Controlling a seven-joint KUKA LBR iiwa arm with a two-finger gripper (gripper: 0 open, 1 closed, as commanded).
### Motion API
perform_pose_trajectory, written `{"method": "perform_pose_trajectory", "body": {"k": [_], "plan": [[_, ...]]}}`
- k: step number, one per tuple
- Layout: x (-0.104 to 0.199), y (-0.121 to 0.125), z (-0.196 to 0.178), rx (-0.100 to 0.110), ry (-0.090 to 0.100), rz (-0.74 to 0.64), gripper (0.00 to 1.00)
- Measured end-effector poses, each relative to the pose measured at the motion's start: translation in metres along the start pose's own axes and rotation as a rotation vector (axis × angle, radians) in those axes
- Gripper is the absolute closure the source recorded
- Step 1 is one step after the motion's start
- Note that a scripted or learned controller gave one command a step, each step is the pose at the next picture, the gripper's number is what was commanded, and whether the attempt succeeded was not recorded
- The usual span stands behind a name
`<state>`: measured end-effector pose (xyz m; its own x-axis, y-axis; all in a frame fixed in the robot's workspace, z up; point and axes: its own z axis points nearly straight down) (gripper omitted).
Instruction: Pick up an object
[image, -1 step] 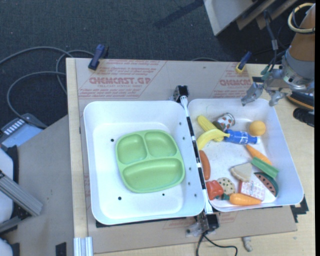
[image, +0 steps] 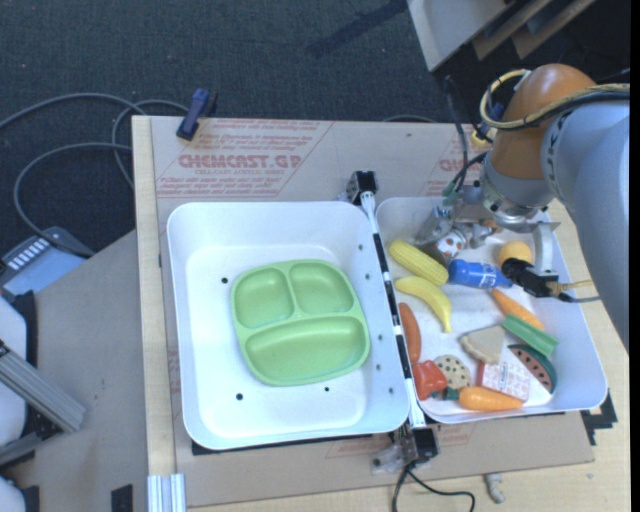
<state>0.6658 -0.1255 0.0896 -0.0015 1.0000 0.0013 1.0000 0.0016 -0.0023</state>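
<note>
The right bin (image: 590, 385) holds several toy foods. A yellow corn cob (image: 418, 262) and a banana (image: 425, 300) lie near its left wall, with a blue bottle (image: 478, 274) beside them. Farther front are a bread slice (image: 483, 345), a watermelon wedge (image: 522, 376), a cookie (image: 453, 372), a red pepper (image: 429, 380) and an orange carrot (image: 490, 399). My gripper (image: 452, 236) hangs low over the bin's far end, just behind the corn and the bottle, under the grey wrist (image: 510, 190). Nothing can be made out in its grasp.
The left bin (image: 200, 400) carries a green divided plate (image: 298, 322). A black clamp (image: 362, 184) sits where the bins meet at the back. A blue object (image: 194, 112) lies at the bench's far left corner. An orange sausage (image: 410, 334) rests along the divider.
</note>
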Motion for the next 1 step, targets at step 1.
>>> {"method": "perform_pose_trajectory", "body": {"k": [1], "plan": [[-0.0007,0.0023,-0.0134,-0.008,-0.003,-0.001,1.0]]}}
